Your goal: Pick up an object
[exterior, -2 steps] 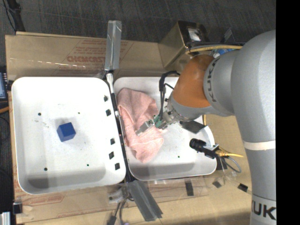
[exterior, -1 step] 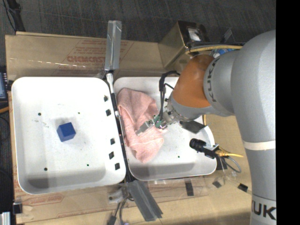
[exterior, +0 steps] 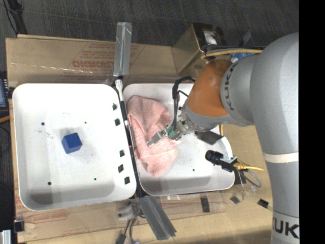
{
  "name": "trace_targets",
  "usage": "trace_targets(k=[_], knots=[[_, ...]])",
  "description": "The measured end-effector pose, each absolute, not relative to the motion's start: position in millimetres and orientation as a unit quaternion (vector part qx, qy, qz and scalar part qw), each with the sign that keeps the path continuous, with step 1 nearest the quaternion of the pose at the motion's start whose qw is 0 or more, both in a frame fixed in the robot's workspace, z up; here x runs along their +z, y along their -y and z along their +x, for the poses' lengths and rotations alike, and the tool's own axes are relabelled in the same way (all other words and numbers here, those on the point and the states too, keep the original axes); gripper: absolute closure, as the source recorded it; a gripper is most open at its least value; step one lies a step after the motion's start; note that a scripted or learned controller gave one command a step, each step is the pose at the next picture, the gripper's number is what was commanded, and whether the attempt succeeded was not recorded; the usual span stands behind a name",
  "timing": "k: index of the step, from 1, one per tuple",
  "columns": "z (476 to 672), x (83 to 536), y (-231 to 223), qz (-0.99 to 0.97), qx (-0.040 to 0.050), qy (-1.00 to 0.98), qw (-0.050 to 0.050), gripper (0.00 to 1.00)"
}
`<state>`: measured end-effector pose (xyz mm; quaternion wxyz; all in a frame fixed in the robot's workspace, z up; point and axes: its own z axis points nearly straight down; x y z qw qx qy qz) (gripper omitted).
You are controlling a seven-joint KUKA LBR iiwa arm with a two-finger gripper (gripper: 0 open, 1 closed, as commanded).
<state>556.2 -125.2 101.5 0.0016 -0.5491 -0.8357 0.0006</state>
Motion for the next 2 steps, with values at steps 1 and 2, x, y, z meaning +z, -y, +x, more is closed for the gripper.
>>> trace_targets(k=[1,2], knots=[[568.0,92.1,127.5,-0.544,0.0001,0.839,0.0,0.0],[568.2,102.0,127.6,-0.542,0.0002,0.84,0.0,1.0]])
